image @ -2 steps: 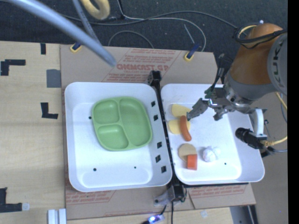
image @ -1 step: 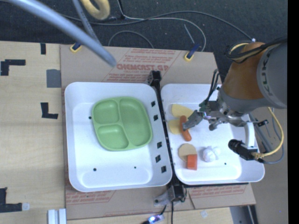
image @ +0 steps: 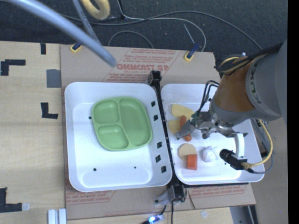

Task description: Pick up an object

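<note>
Camera view, cardboard (image: 140, 62) red print unreadable, tool (image: 198, 125) over rt bin (image: 243, 171)

plate (image: 122, 123) in left bin (image: 74, 125)

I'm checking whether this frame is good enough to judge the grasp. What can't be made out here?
- Gripper: the arm's wrist overhangs it in the camera view, so its state is unclear.
- Small orange-red piece at the gripper: too small to tell if held.
- Right bin: the arm covers much of its floor.
- White lump: blurred, unidentifiable.
</note>
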